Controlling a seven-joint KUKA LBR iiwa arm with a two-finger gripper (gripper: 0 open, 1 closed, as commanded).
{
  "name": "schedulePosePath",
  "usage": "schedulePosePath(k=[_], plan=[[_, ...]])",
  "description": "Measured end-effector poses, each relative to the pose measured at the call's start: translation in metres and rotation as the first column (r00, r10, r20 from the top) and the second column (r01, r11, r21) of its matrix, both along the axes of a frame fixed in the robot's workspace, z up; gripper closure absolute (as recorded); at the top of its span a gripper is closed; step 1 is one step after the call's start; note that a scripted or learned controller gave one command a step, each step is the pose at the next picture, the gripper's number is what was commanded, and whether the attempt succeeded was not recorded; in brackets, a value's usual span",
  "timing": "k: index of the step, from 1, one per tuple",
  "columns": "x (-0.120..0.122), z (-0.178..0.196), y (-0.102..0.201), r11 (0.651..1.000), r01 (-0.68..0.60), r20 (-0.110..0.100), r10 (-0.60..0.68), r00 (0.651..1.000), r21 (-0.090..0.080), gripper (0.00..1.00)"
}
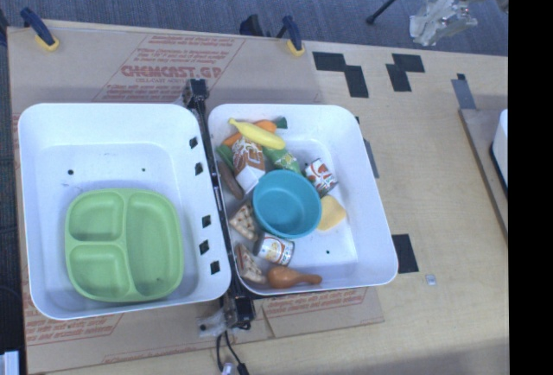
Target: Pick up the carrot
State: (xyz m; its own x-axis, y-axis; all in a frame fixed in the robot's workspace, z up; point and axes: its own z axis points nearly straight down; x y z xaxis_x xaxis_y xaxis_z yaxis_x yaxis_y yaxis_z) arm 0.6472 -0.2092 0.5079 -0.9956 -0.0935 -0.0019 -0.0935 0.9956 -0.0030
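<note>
Gripper (441,17) hangs high, well beyond the right bin (367,192) far-right corner; finger state: cannot tell. Carrot (259,127) lies in that bin's far-left corner under banana (257,136), mostly hidden; axis unclear.

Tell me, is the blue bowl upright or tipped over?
Upright: the blue bowl shows its open mouth and hollow inside, in the right bin.

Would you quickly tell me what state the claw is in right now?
Claw: up at the far right corner, well away from both bins, holding nothing; whether it is open or shut cannot be told.
</note>
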Motion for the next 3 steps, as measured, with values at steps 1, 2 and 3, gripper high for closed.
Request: schedulePosePath(k=[1, 2, 3], plan=[[-0.015, 0.01, 0.0, 0.911, -0.411, -0.001, 0.411, 0.911, 0.002, 1.0], [-0.041, 0.002, 0.001, 0.837, -0.547, -0.001, 0.547, 0.837, 0.005, 1.0], [-0.08, 0.014, 0.0, 0.732, -0.682, -0.001, 0.682, 0.732, 0.006, 1.0]])
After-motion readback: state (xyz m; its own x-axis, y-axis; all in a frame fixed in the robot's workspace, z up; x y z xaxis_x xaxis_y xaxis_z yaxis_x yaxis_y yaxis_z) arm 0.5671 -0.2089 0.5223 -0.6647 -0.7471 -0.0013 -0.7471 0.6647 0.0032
